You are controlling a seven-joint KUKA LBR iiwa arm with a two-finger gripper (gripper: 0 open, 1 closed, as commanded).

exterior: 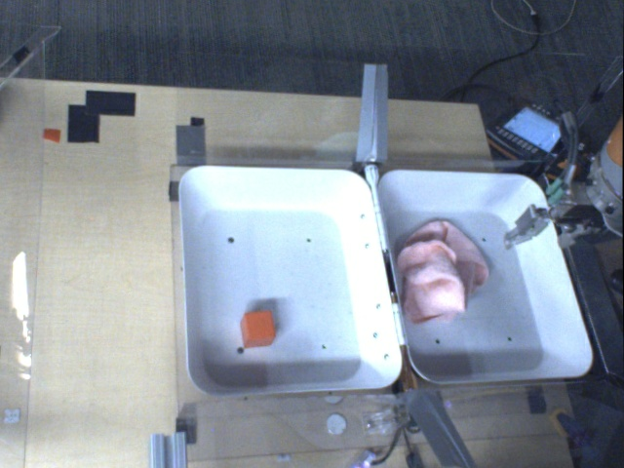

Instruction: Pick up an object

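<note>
Over the right edge of the right bin point(487, 364), toward its far side, the gripper point(531, 224) reaches in from the right; its state cannot be told from this slanted view, and nothing shows in it.

Left of the gripper and a little nearer, well apart from it, a pink cloth point(441, 271) lies bunched on the floor of that bin, close to the wall shared with the left bin point(292, 188). It looks soft and light, a crumpled heap with folds, so it should give under pressure and not slip much. My guess is that a pinch on the raised hump near its middle, or on a thick fold, would catch enough fabric; a thin edge might slide out.

Further left, in the near left part of the left bin, sits an orange block point(258, 329). It appears small, stiff and light, best taken across two opposite flat sides.

Count: one gripper, two bins, one cloth, one block.
</note>
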